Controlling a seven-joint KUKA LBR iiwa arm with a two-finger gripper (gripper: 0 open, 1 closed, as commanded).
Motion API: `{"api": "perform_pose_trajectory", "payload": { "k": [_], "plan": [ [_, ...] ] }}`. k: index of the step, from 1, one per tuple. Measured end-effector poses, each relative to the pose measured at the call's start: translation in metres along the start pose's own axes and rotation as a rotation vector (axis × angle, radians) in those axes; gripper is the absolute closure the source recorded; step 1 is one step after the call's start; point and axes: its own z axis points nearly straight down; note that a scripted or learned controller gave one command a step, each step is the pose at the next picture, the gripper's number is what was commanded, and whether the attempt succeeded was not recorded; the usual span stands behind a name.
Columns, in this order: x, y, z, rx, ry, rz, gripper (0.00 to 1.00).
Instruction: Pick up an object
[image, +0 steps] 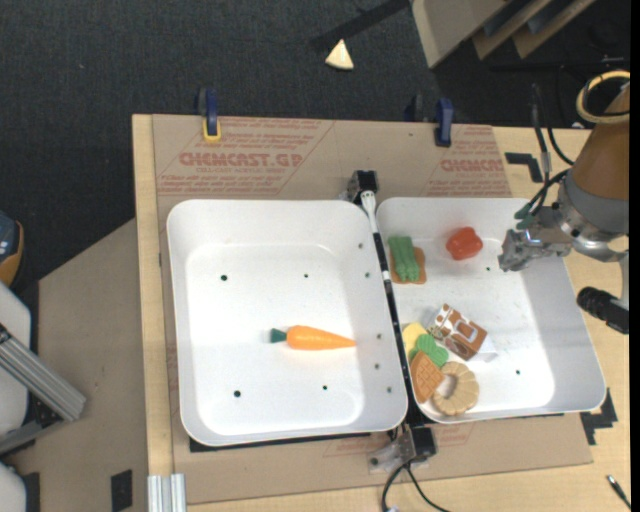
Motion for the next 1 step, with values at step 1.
{"api": "perform_pose_trajectory", "payload": {
  "k": [1],
  "plan": [
    [0.0388, 0.0924, -0.0684, -0.004, 0.004, -0.010, 1.00]
  ]
}}
